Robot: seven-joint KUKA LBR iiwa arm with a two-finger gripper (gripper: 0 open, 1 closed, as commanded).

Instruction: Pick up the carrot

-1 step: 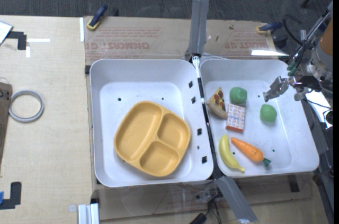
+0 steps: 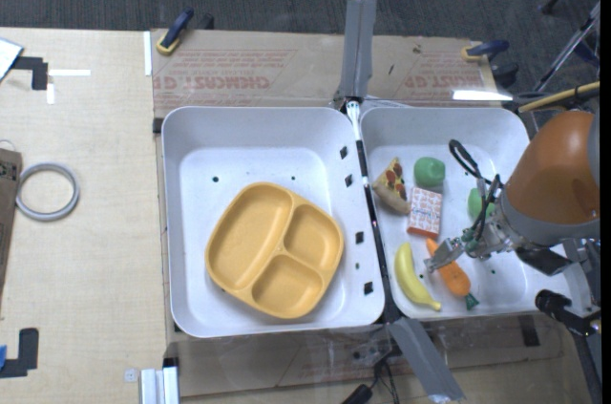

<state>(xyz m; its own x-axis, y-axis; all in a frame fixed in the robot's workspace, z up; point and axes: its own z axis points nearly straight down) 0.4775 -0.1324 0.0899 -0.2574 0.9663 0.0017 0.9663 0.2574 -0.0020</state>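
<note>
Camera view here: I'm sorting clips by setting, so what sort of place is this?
Probably a robot lab bench, not a kitchen: two white bins sit on cardboard held by clamps, and the food, like the carrot and banana, looks like toys.

The arm (image 2: 563,178) shows a broad, rounded orange band above a grey wrist, from which black cables loop toward a small gripper (image 2: 449,256) of grey metal, with dark fittings on the wrist's underside near the bench edge.
</note>
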